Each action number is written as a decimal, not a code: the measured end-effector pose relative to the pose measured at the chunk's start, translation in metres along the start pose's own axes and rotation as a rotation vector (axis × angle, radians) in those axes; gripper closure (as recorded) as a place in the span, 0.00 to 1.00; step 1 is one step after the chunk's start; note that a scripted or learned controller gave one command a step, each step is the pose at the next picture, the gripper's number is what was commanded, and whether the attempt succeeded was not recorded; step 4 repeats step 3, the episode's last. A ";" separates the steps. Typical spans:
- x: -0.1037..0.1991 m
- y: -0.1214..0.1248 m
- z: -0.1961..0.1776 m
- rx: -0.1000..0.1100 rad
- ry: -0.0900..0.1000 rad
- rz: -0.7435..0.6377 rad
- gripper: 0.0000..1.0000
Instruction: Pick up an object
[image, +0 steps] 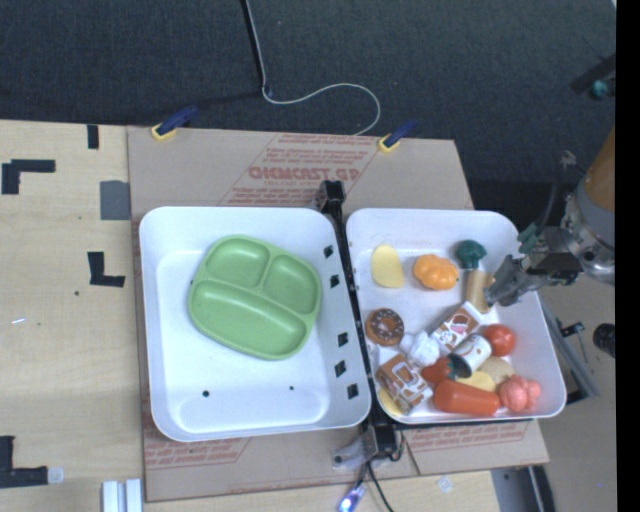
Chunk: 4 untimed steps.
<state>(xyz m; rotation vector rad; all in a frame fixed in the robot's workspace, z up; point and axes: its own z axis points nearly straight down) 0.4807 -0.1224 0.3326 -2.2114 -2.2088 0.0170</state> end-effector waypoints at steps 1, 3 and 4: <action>0.090 0.002 -0.134 -0.034 -0.002 -0.013 1.00; 0.221 0.000 -0.153 -0.013 -0.005 -0.005 1.00; 0.221 0.000 -0.153 -0.013 -0.005 -0.005 1.00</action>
